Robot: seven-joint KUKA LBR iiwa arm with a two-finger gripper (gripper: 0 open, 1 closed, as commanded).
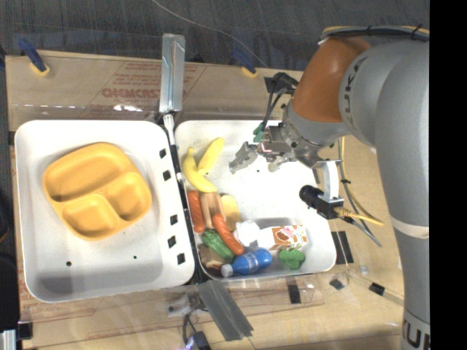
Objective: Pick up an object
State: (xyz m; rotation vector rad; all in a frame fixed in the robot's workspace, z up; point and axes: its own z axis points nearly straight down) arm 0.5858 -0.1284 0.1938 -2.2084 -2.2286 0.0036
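My gripper [257,161] hangs over the upper middle of the right bin [292,195], its fingers spread apart with nothing between them. Just left of it lie two yellow bananas [200,165] against the bin's left wall. Below them sit an orange carrot [195,208], a hot dog in a bun [211,211] and a yellow piece [230,210]. Along the front wall lie a blue bottle [250,262], a small carton [284,236], green items [292,257] and a white object [246,233].
The left bin [29,195] holds a yellow divided tray [96,188]. A metal bar [171,75] stands at the divider's far end. Bare floor shows in the right bin's middle and right part, under the arm.
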